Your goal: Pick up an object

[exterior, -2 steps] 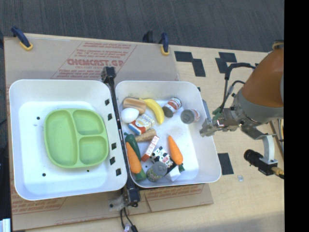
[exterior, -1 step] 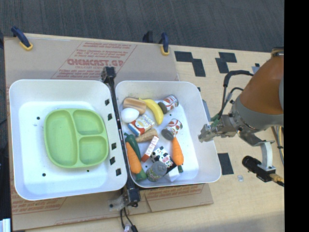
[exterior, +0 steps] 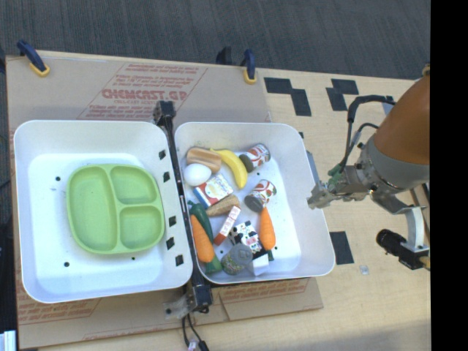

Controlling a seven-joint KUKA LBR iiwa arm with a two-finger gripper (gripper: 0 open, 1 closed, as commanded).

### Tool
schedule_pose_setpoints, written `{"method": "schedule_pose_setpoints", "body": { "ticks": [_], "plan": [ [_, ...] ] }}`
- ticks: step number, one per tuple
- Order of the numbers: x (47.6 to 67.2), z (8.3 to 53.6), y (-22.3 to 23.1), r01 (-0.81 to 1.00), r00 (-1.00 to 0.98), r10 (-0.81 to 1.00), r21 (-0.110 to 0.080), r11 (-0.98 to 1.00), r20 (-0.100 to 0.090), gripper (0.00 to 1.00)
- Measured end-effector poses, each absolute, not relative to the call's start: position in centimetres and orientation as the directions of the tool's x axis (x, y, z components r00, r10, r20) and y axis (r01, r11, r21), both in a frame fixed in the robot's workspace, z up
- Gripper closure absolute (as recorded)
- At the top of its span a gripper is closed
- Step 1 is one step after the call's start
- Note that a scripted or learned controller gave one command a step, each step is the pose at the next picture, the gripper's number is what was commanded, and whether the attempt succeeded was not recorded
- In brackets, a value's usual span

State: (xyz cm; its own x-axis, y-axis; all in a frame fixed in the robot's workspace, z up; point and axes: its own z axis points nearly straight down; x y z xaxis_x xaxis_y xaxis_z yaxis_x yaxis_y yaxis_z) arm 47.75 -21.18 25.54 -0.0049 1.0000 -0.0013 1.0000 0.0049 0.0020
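Note:
The right white bin (exterior: 289, 141) holds a jumble of toy food: a yellow banana (exterior: 233, 165), a white egg (exterior: 196, 174), a hot dog bun (exterior: 204, 157), two orange carrots (exterior: 202, 240) (exterior: 267, 228), a red-and-white can (exterior: 256, 153) and several small packets. My gripper (exterior: 322, 196) hovers just outside that bin's right wall, over the bench, with nothing seen between its fingers. The grey arm with its orange band (exterior: 406, 126) reaches in from the right.
The left white bin (exterior: 29, 196) carries a green divided plate (exterior: 115, 208). A black divider clip (exterior: 164, 111) sits between the bins. Blue clamps (exterior: 33, 57) (exterior: 248, 66) hold the cardboard sheet at the back. Black markers dot the bench to the right.

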Motion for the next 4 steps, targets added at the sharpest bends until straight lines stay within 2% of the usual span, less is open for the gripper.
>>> {"method": "schedule_pose_setpoints", "body": {
  "ticks": [1, 2, 3, 4],
  "plan": [
    [47.6, 22.8, -21.1, 1.000, -0.007, 1.000, -0.003, 0.007, 0.000, 1.00],
    [47.7, 25.5, -21.2, 1.000, -0.005, 1.000, 0.002, 0.005, -0.001, 1.00],
    [47.6, 22.9, -21.1, 1.000, -0.007, 1.000, -0.003, 0.007, 0.000, 1.00],
    [47.7, 25.5, -21.2, 1.000, -0.005, 1.000, 0.002, 0.005, -0.001, 1.00]
  ]
}}
